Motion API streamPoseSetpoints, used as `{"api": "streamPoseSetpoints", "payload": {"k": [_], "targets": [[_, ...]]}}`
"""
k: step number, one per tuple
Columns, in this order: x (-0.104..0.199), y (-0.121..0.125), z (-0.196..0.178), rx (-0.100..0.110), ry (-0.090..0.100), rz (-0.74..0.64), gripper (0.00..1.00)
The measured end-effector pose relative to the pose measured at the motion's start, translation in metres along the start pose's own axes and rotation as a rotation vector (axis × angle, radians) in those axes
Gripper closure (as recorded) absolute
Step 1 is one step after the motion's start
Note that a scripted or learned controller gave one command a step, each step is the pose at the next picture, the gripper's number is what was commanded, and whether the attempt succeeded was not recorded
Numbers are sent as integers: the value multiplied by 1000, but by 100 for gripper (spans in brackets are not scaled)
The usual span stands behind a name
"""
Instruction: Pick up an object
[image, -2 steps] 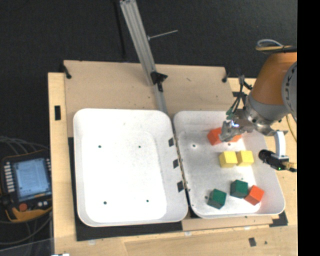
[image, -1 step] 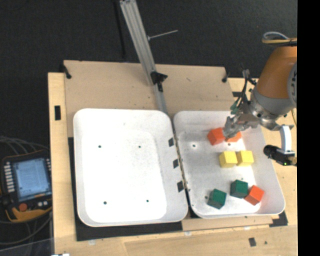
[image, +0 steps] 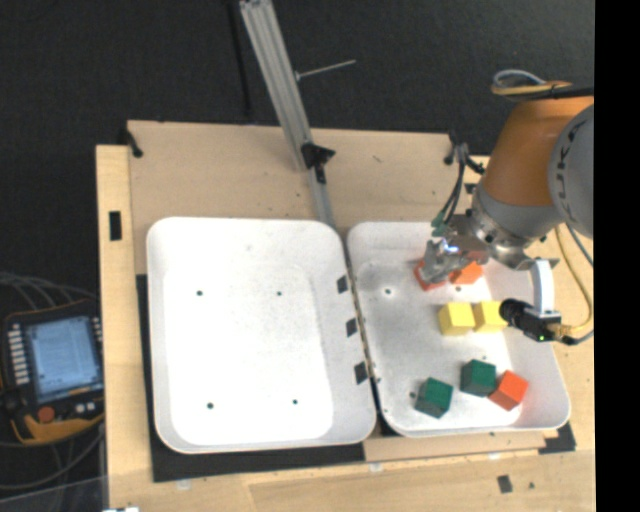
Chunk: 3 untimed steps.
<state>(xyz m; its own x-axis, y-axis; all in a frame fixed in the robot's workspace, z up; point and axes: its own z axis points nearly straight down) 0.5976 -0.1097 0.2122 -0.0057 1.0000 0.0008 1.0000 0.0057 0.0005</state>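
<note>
My gripper (image: 438, 268) hangs low in the upper part of the right bin (image: 395, 300), right over an orange block (image: 466, 272) that shows on both sides of it. Whether the block is held cannot be seen. Just below lie two yellow blocks (image: 457, 319) (image: 490, 316) side by side. Near the bin's front edge sit two green blocks (image: 434, 397) (image: 478, 377) and another orange block (image: 510, 390).
The left bin (image: 245, 330) lies beside the right one. A metal pole (image: 285, 90) slants up from the bench behind the bins. A black cable end (image: 525, 318) hangs from the arm next to the yellow blocks. A pendant screen (image: 60, 360) sits off the bench at left.
</note>
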Motion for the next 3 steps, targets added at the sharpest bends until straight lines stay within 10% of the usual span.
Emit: {"api": "streamPoseSetpoints", "payload": {"k": [3], "targets": [[153, 2, -27, -2, 2, -3, 100]]}}
